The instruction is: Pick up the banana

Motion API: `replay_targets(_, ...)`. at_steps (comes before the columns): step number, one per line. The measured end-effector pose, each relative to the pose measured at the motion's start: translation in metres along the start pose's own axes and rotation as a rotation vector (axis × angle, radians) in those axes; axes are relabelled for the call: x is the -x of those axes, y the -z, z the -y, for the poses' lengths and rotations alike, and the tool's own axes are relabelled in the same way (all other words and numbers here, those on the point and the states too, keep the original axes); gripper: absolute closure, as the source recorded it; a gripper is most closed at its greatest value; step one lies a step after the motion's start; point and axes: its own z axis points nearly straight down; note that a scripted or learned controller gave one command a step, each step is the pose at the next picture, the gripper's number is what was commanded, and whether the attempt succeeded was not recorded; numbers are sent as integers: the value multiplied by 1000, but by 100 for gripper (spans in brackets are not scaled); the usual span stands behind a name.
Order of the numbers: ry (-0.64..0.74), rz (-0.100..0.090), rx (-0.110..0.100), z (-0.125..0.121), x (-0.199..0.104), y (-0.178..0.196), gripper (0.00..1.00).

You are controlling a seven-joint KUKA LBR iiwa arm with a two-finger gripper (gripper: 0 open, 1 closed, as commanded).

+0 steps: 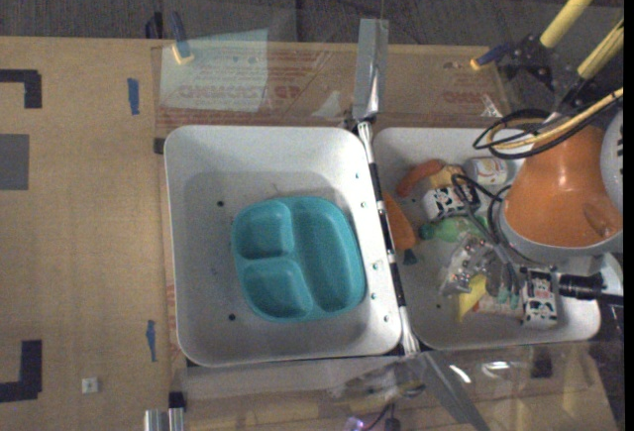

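The banana [474, 300] shows as a yellow piece low in the right bin [436, 325], partly covered by the gripper. My gripper [472, 270] hangs straight down over it, its metal tip right at the banana's upper end. The grey arm with its orange band [557, 193] covers the right half of this bin and hides what lies beneath. Whether the gripper touches the banana cannot be made out.
A teal divided plate [295, 257] lies in the left bin [198, 171]. Around the gripper are an orange piece [420, 174], a long orange item [399, 225] by the divider, a green item [448, 230] and a black-and-white box [540, 301]. Cables [515, 132] loop above the arm.
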Motion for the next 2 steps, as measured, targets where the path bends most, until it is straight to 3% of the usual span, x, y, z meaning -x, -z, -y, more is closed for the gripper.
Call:
replay_targets(1,229,-30,0,-2,-7,56,100)
replay_targets(2,229,-30,0,-2,-7,56,0)
